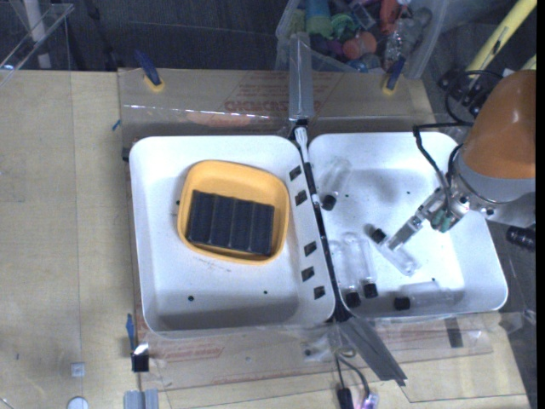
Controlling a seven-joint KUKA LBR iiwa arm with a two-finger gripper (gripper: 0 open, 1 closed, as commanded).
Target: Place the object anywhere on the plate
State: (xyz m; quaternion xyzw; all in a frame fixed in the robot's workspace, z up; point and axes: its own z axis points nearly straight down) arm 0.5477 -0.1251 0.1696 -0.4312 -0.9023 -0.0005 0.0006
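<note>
Spotter: Plate (192, 186), yellow, sits in the left bin (162, 296) on your worktop, and a dark ribbed slab (234, 221) covers most of it. You only have the rim and corners bare.

Checker: So which thing do you take?

Spotter: My guess is the clear tube (407, 262) with a black cap, lying in the right bin (477, 271) just under the tool (400, 239). It looks light, stiff and slick, so it will likely roll. Take it across the middle of its body, not at the cap.

Checker: Is the tool clenched on it?

Spotter: You cannot tell from here, nor whether it touches the tube.

Checker: What stands in your way?

Spotter: Two more tubes (358, 267) lie side by side near the divider (305, 220), another (336, 177) sits higher up, and one (421, 299) lies along the near wall. You must also lift over that divider and its black clips.
</note>
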